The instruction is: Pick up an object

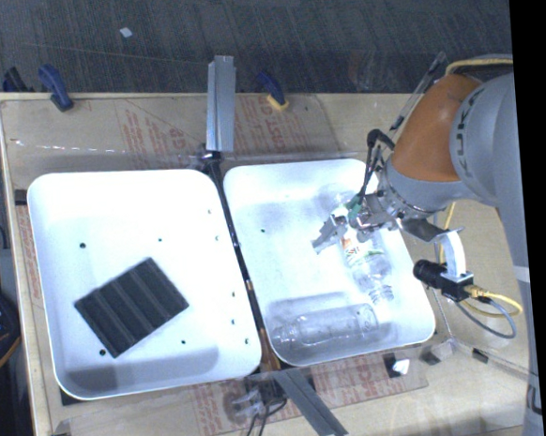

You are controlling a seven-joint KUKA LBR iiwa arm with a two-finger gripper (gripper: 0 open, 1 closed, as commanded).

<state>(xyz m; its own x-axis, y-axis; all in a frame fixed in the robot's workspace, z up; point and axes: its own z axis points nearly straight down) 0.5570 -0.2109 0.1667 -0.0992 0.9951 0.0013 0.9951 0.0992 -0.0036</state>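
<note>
The arm [455, 142] reaches over the right bin [258, 261], its claw [335, 231] low above a small clear bottle [366, 261]; whether it grips, I cannot tell. Likely the grasping step; next, lift straight up, clear of the larger bottle [324, 326] near the front wall

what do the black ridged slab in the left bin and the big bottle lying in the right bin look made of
Black ridged slab: matte, with parallel grooves and no shine, probably rubber or plastic; hard to say which. Big bottle: clear glossy plastic, likely, since the white bin floor shows through it.
</note>
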